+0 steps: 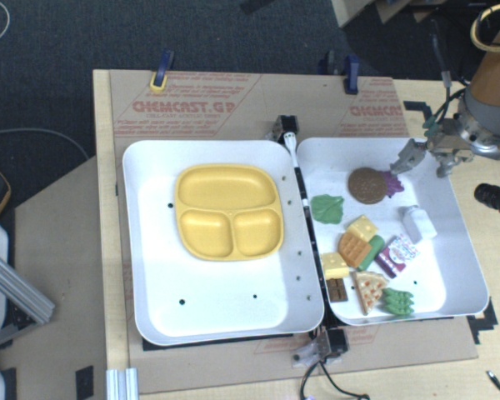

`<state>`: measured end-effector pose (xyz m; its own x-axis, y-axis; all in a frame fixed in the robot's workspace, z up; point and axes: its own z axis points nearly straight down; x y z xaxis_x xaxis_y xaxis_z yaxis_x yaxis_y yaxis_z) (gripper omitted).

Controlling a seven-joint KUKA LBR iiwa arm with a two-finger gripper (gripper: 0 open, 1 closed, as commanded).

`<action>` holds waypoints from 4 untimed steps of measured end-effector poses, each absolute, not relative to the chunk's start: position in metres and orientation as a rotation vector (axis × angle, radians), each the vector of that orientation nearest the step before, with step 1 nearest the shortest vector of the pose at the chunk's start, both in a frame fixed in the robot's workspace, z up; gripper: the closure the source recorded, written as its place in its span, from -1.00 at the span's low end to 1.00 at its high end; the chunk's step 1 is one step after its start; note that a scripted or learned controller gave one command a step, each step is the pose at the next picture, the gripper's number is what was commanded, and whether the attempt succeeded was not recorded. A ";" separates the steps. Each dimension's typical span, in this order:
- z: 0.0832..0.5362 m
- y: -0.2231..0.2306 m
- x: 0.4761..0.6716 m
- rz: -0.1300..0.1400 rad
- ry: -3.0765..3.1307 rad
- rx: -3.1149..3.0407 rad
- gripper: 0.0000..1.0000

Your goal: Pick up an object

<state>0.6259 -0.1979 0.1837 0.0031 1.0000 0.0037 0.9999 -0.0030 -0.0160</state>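
Note:
The right bin [450, 223] holds several toy foods: a brown round cookie [367, 185], a purple piece [395, 184] beside it, a green leaf [327, 208], a waffle and cheese cluster [358, 243], a white cylinder [417, 222], a pizza slice [369, 290] and a green broccoli piece [398, 302]. My gripper [426, 160] hangs over the bin's upper right part, just right of the cookie. Its two fingers stand apart, open, with nothing between them.
The left bin [150, 282] holds a yellow three-compartment tray [228, 209]. A black divider rail [302, 215] runs between the bins. Clamps [160, 73] sit at the board's far edge. The arm's wrist [487, 98] enters from the right.

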 end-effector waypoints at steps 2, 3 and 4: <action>0.152 -0.197 0.628 0.003 -2.220 -2.218 -1.00; 0.093 -0.193 0.636 0.004 -2.220 -2.215 -1.00; 0.088 -0.193 0.638 -0.002 -2.225 -2.219 -1.00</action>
